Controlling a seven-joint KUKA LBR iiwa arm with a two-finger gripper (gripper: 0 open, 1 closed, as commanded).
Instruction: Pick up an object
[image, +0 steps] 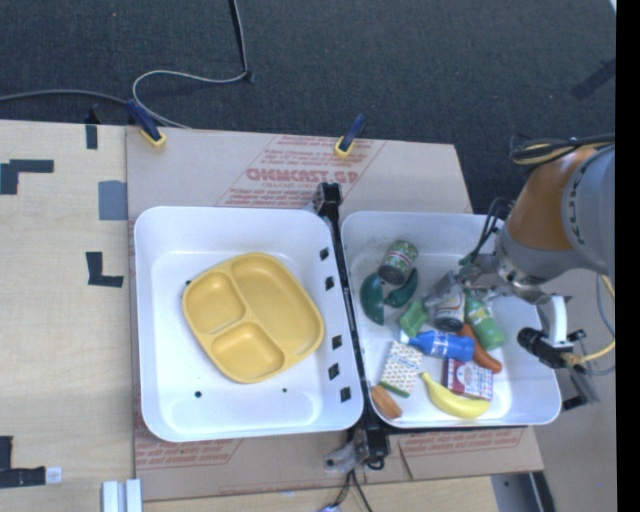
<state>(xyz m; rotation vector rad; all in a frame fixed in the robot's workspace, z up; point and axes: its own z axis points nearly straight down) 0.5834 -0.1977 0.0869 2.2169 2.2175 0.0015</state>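
The right bin holds a pile of small items. Among them are a green-labelled can, a dark green rounded toy, a blue bottle, a banana, a red box, a patterned packet and an orange carrot-like piece. My gripper reaches in from the right and hangs low over the middle of the pile, just above the blue bottle and beside a small green bottle. Its tip is lost among the items.
The left bin holds a yellow divided plate. A black clip sits at the divider between the bins. The grey arm with its orange band crosses the right bin's right rim. Yellow clamps hold the cardboard at the back.
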